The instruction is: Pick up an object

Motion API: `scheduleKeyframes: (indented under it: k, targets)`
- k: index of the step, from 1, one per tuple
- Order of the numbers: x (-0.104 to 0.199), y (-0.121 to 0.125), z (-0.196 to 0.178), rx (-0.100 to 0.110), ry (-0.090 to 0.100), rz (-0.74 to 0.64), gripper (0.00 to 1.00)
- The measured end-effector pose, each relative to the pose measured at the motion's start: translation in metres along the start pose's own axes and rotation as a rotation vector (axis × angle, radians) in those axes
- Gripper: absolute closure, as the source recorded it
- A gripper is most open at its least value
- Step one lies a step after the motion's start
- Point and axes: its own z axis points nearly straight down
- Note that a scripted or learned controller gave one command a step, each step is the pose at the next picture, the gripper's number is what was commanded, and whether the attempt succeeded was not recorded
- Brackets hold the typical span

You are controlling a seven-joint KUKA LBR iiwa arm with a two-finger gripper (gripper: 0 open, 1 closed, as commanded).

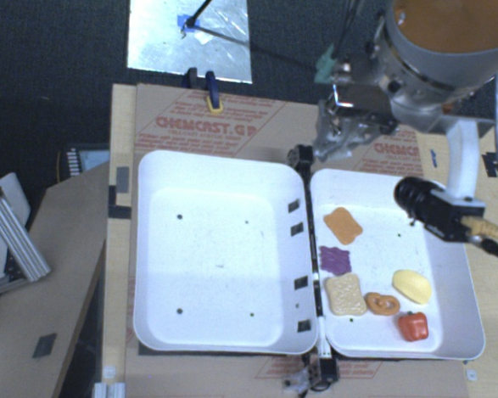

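The right bin (460, 277) holds several small toy foods. An orange flat piece (342, 225) lies near its left wall, with a purple piece (335, 259) just below it and a tan cracker-like square (345, 294) below that. An orange ring (383, 304), a yellow lemon-shaped piece (412, 286) and a red pepper (413, 326) lie toward the front right. My gripper (342, 141) hangs above the far edge of the bins, near the divider, well above and behind the orange piece. Nothing is seen in it.
The left bin (145, 229) sits beside the right one, joined along a black clipped seam (309, 249). A black cylindrical part (427, 206) on a white bracket overhangs the right bin's far right. Cardboard lies under both bins, and a shiny sheet (191, 28) lies beyond them.
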Motion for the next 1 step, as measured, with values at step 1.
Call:
scheduleKeyframes:
  k: [1]
  targets:
    - [0.0009,-0.0006,0.0088,0.016,-0.005,-0.001,0.0]
